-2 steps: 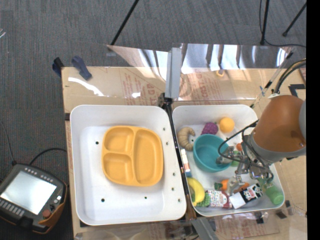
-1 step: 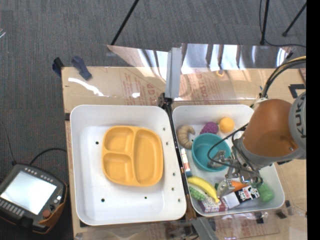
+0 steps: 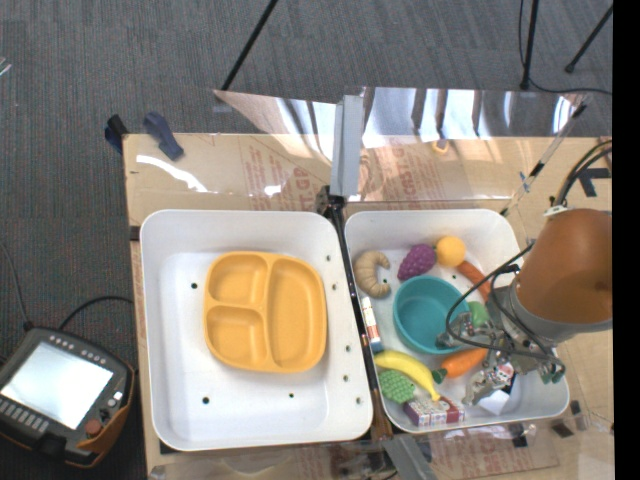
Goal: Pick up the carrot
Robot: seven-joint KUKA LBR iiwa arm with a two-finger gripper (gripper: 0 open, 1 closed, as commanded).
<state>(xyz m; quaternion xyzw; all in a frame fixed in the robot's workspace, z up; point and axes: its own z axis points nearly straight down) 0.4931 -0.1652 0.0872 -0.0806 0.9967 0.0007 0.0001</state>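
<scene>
Claw [image 3: 497, 380] is hanging low in the right bin [image 3: 545, 400]; I cannot tell how it is set. I am seeing the carrot [image 3: 462, 362] just to its left, touching the teal bowl [image 3: 425, 313]. I am worrying it nudges the carrot under the bowl's rim, or catches the banana [image 3: 408, 368] farther left.

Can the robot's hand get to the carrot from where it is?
Probably yes. The hand hangs right beside the carrot in the right bin, with nothing lying on top of it, though the teal bowl crowds one side.
</scene>
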